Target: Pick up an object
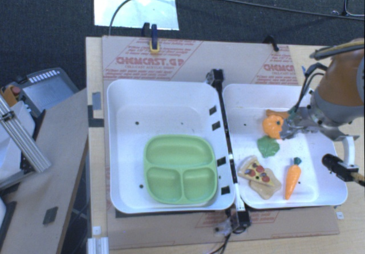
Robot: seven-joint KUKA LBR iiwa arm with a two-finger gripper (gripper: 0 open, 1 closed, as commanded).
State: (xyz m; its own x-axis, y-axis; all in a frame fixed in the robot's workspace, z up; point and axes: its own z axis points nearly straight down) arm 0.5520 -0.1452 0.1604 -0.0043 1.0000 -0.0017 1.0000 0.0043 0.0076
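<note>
Over the right bin (325, 193), the jaws (287, 129) are seen touching an orange fruit (272, 126). Whether they are open cannot be told

Two white bins side by side on the desk (94, 133). Left bin (128, 104): green divided plate (180, 168) lying flat toward its near side. Right bin (248, 113): orange fruit (273, 125), green leafy piece (267, 146) just below it, pizza slice (260, 176), carrot (292, 178) upright beside the slice. Pincer (287, 129) low at the orange fruit's right edge; arm (342, 87) enters from the right.
</note>
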